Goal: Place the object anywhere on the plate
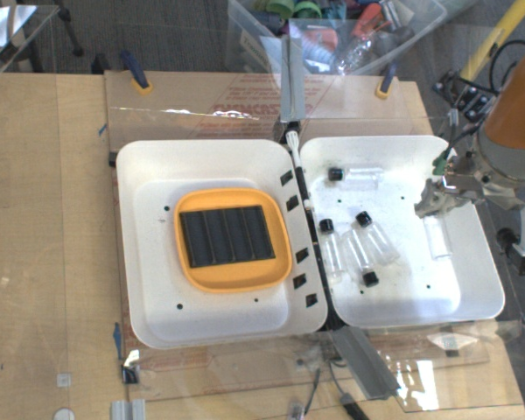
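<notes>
Jaws [430, 201], state unclear, hung at the right bin's [472, 309] right edge; clear vials [360, 250] risked slipping before reaching the plate [234, 239].

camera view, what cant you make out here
- End effector, camera view: small and blurred against the right bin; open or shut unclear.
- Clear vials: transparent on white, so their count is uncertain.
- Arm: cut off by the right edge.

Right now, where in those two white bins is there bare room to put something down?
Left bin: a bare white margin all around the orange plate. Right bin: its near right corner. Crowded: the clear bottles by the divider, and around the gripper.
</notes>
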Tool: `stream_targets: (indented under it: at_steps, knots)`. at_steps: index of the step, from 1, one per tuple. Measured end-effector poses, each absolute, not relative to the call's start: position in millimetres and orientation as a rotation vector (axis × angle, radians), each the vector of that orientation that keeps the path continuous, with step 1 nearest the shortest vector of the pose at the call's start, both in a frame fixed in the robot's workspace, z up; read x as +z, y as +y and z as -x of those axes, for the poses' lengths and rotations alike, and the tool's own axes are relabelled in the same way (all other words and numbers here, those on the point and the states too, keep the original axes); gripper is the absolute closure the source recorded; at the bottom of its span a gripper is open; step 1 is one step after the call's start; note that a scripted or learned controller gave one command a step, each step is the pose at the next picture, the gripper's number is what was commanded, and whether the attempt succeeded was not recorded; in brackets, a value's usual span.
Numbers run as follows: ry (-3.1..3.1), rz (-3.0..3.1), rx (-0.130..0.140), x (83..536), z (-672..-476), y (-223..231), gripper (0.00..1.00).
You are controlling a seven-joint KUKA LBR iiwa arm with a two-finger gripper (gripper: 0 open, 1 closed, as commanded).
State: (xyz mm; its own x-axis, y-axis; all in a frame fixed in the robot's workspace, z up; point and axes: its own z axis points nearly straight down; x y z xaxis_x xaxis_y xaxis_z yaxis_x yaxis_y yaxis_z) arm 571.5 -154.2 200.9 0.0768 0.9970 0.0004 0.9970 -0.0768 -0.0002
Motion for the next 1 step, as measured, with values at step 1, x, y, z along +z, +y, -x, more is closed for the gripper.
stream_targets:
  at_steps: [1]
  knots:
    - [-2.200,2.243,0.001,218.3,-639.4,-149.5,1.00]
